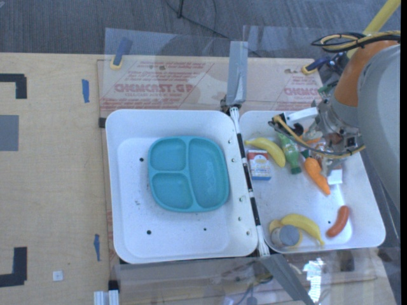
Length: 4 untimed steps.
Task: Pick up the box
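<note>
The box [259, 166] is small, red and white with a blue lower edge, and lies at the left side of the right bin [362, 234], just below a banana [268, 149]. The gripper [333, 159] hangs low over the bin's upper right part, above the thick end of a carrot [317, 176]. It is well to the right of the box, with a green bottle [291, 155] between them. Cables and the wrist hide the fingers.
The left bin [127, 234] bears a teal divided plate [189, 173]. In the right bin's lower part lie a second banana [303, 226], a grey round lid [289, 236] and a reddish sausage [339, 221]. The grey arm [381, 107] covers the bin's right side.
</note>
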### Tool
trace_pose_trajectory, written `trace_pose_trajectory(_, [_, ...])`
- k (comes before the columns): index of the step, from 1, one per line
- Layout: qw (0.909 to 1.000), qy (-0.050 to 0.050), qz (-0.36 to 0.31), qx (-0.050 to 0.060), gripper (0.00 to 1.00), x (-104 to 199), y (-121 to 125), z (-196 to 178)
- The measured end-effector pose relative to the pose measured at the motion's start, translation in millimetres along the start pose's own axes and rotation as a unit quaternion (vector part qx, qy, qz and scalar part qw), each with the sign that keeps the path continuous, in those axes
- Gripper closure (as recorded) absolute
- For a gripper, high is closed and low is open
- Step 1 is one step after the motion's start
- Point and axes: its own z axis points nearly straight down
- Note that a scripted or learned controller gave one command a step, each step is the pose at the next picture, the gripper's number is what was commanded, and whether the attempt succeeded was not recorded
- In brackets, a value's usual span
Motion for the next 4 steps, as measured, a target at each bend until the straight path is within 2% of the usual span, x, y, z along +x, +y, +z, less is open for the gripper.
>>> trace_pose_trajectory(1, [0.9961, 0.000, -0.086, 0.023, 0.00, -43, 18, -2])
trace_pose_trajectory(2, [0.9976, -0.006, -0.069, 0.004, 0.00, 3, 67, -151])
trace_pose_trajectory(3, [0.9899, -0.006, -0.141, 0.005, 0.00, -81, 52, -35])
trace_pose_trajectory(4, [0.9971, 0.019, -0.073, -0.012, 0.00, -143, 24, 2])
